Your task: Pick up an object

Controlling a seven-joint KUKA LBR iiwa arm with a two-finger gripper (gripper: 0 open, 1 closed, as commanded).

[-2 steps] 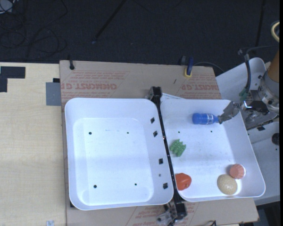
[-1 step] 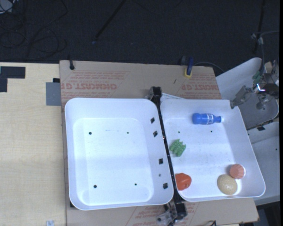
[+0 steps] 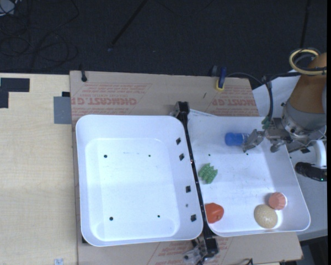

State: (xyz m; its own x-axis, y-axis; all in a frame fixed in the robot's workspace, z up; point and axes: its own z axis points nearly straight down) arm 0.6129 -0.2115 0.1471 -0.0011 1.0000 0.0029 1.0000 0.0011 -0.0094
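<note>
Item under inspection: a blue cylinder-like object (image 3: pixel 235 139) lying on its side on the floor of the right bin (image 3: pixel 248 228), toward the bin's far end. The gripper (image 3: pixel 254 139) sits just beside it, on its right, with one grey finger (image 3: pixel 251 141) reaching to the blue object's end. Whether the object sits between the fingers cannot be made out, and whether the hand is open or closed cannot be told from this angle (the finger parts are small and overlap the wrist hardware).

The arm (image 3: pixel 306 101) enters from the right, its orange band above the grey wrist, over the right bin's far right rim.

Other contents of the right bin: a green knobbly object (image 3: pixel 208 173) near the bin's left wall, about mid-length; an orange-red object (image 3: pixel 214 212) at the near left corner; a pale yellowish round object (image 3: pixel 266 216) and a pinkish round object (image 3: pixel 277 201), touching or almost touching, at the near right corner. All four lie well apart from the gripper.

The left bin (image 3: pixel 85 148) stands side by side with the right bin, their inner walls meeting along a dark divider. Both rest on a cardboard sheet (image 3: pixel 132 93) with red print, itself on a light wooden bench (image 3: pixel 27 175).
</note>
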